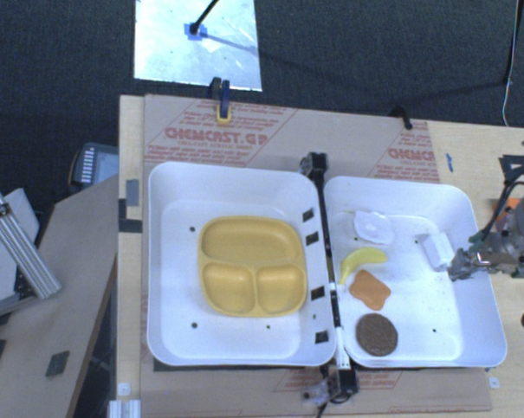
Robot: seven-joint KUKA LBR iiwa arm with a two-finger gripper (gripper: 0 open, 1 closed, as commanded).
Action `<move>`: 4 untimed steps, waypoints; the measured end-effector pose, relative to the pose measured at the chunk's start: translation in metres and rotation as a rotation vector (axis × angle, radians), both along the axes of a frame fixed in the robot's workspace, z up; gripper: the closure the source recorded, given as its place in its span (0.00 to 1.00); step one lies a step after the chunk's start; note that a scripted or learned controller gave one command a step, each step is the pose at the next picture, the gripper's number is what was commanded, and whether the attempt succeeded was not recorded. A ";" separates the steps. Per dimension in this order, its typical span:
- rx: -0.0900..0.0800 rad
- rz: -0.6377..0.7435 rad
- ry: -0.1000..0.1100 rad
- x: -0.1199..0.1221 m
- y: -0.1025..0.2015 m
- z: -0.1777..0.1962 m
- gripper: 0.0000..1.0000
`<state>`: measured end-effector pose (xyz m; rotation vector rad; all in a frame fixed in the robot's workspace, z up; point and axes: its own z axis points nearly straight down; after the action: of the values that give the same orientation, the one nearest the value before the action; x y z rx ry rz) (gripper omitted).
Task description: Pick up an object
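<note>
A small part of the robot shows at the right edge. The gripper (461,266) is a metallic grey assembly with a narrow pale tip and darker fittings behind it. Thin dark cables loop up from it to a black bracket above. A blurred orange-brown patch sits just above the wrist.

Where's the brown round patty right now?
The brown round patty lies in the right bin, near its front-left corner, just below the orange piece and the yellow banana.
</note>
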<state>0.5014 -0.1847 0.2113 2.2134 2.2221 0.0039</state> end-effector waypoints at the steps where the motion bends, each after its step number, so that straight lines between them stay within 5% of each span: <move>1: 0.003 0.005 0.003 0.017 0.048 -0.007 1.00; 4: 0.004 0.005 0.003 0.062 0.209 0.016 1.00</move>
<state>0.5636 0.0247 0.2275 2.2107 2.2316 0.0044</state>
